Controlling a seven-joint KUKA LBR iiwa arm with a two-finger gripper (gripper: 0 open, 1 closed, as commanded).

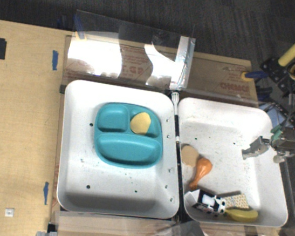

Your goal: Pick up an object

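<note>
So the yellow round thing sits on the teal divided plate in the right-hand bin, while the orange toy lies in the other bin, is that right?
Not quite. The camera view shows the teal divided plate, with the yellow round thing in its upper right compartment, in the left bin, not the right. The orange toy does lie in the other bin, the right bin.

floor (152, 6): dark carpet | bench (10, 123): tan board, black tape marks | glare on clear panel (128, 57)
</note>
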